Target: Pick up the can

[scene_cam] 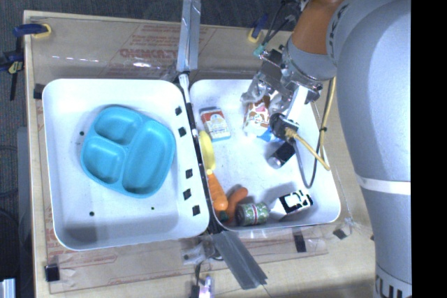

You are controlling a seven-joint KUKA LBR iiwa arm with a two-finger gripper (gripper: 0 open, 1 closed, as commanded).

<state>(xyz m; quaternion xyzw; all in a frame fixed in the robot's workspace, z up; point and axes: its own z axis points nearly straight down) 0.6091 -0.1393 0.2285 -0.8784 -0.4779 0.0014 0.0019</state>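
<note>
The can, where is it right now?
The can lies on its side at the near edge of the right bin, just right of the carrot.

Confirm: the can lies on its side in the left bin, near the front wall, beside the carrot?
Not quite. The can lies on its side in the right bin, not the left, near its front wall beside the carrot. The camera view shows it.

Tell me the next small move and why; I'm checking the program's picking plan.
Probably swing the hand toward the near wall of the right bin. It hangs over the bin's far end, by a white and red packet, while the can lies on its side beside the carrot.
</note>
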